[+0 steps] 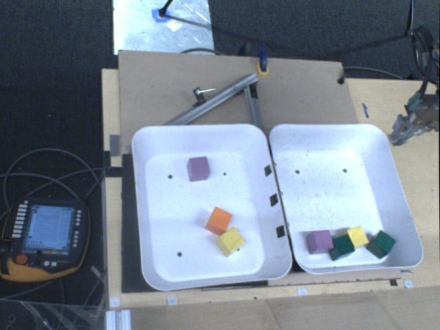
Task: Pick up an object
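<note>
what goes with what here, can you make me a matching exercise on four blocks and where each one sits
Things:
1. orange block
2. lone purple block
3. yellow block in the right bin
4. outermost green block

Places:
A. near corner of the right bin, by its outer wall
B. touching a yellow block in the left bin
C. between two green blocks
D. alone, far half of the left bin

Pairs: 1-B, 2-D, 3-C, 4-A
</note>
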